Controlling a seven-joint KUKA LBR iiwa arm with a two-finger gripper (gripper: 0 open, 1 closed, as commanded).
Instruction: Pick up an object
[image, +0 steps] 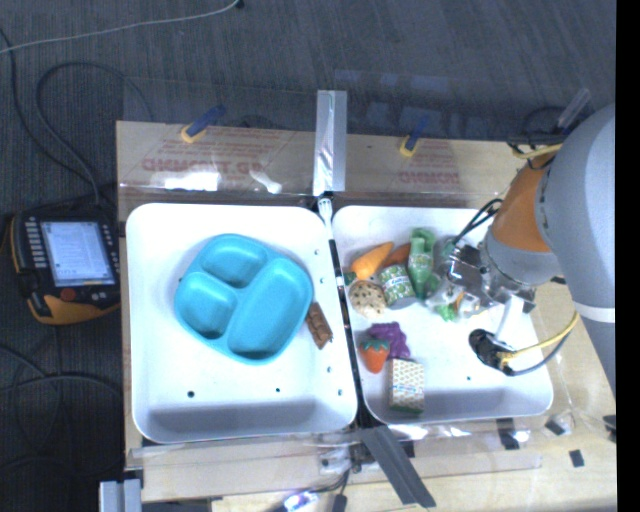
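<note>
Reaching into right bin (520, 400), gripper (455, 285) blurred beside green bottle (420, 262), fingers' state indiscernible

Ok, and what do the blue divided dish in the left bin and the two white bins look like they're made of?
The blue dish looks like moulded plastic: one uniform bright colour, soft rounded compartment edges and a dull sheen, though silicone can't be ruled out. The left bin and right bin look like smooth, thin white plastic, with rounded corners and faint glossy highlights along their rims.
</note>
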